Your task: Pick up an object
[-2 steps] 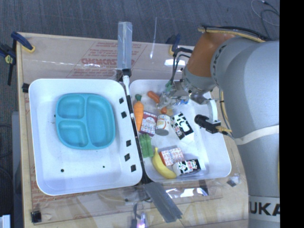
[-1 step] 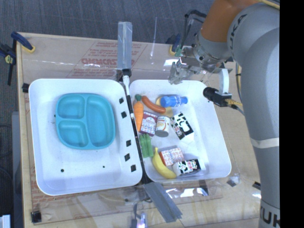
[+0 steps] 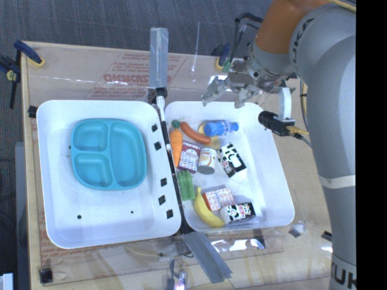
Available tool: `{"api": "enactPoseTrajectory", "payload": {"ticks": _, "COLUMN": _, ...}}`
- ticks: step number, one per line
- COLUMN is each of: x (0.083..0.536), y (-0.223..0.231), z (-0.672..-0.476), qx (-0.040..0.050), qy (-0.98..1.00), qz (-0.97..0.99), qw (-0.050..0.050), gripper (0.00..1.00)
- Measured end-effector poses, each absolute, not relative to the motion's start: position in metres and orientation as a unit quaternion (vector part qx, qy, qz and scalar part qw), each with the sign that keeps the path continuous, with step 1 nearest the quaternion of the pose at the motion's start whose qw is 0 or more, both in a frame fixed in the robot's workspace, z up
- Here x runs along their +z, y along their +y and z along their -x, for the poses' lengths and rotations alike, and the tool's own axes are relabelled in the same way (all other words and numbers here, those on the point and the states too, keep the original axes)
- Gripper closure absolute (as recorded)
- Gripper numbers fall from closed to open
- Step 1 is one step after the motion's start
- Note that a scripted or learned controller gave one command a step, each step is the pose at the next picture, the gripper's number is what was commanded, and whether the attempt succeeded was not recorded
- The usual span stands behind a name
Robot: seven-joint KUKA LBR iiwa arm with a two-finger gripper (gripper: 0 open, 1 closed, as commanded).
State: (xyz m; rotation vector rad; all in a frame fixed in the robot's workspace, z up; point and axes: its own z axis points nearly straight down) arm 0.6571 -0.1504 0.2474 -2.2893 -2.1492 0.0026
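Bench carried two shallow white plastic bins [image 3: 266,144]; we saw the two-finger gripper [image 3: 228,95] spread, nothing pinched, above the small blue plastic bottle [image 3: 220,127].

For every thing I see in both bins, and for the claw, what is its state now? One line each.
Claw: open, above the far rim of the right bin, holding nothing.
Blue tray: lying flat in the left bin, nothing in its compartments.
Water bottle: on its side, cap on.
Carrot: lying flat by the left wall of the right bin.
Banana: lying flat, unpeeled.
Small can: tipped on its side.
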Motion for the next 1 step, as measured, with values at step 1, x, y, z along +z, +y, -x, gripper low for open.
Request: {"api": "enactPoseTrajectory", "payload": {"ticks": 1, "x": 0.2441, "y": -0.1376, "z": -0.6567, "qx": 0.0009, "qy": -0.463, "qz": 0.886, "qw": 0.001, "gripper": 0.0}}
